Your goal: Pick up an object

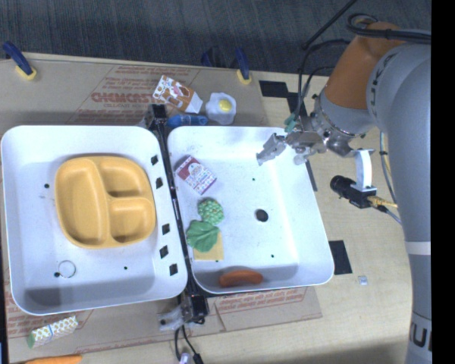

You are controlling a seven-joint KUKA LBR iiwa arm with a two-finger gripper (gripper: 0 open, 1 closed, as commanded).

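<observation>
fingers (267,155) too small and blurred to tell whether spread or closed, nothing visible between them; gripper (273,150) over the upper right part of the right bin (307,196), near its far rim; behind it the grey wrist and the orange band (356,70) of the arm, reaching in from the right; below in the same bin — along its left side — a red-and-white packet (195,174), then a green leafy toy (206,224) partly over a yellow slice (211,247); an orange sausage-shaped piece (240,277) against the near wall; a small dark round spot (262,216) near the middle; in the left bin (15,203) a yellow divided tray (105,200); on the bench beyond the bins — a printed packet (171,92), a blue item (186,119) and a yellow-and-white item (222,107).
</observation>
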